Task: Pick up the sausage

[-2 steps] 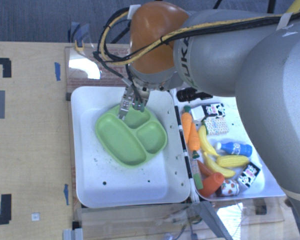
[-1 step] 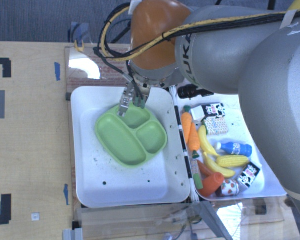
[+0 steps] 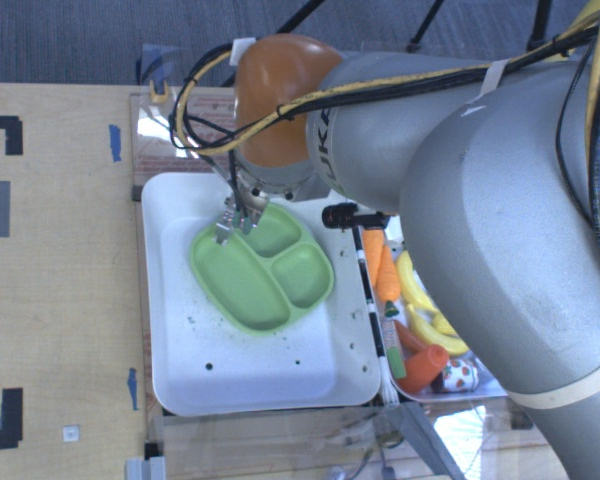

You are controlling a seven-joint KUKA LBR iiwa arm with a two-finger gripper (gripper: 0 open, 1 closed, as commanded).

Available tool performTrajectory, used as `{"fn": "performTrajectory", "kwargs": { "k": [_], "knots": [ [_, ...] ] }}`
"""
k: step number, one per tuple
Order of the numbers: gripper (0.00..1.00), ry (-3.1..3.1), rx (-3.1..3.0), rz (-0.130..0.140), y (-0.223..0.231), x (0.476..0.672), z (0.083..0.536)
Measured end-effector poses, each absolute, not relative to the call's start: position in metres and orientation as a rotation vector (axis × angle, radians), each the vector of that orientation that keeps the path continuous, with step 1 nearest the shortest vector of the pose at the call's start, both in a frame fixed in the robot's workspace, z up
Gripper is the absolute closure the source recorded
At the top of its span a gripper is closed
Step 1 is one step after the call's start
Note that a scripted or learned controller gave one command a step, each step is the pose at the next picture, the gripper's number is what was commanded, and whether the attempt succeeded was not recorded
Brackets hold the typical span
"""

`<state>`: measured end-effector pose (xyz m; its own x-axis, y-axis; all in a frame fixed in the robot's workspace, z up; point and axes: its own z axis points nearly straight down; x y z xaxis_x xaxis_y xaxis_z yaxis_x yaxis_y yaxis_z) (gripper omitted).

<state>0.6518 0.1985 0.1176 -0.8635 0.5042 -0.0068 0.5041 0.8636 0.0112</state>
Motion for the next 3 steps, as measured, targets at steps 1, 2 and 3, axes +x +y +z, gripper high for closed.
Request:
{"fn": "performTrajectory", "kwargs": {
  "k": [1,2,3],
  "knots": [
    [1.0,2.913,1.121,0.036,0.2,0.651,0.105],
    [1.0,2.922,1.068,0.029,0.181,0.641,0.105],
    [1.0,2.834,1.295,0.05,0.164,0.653,0.105]
  ]
}}
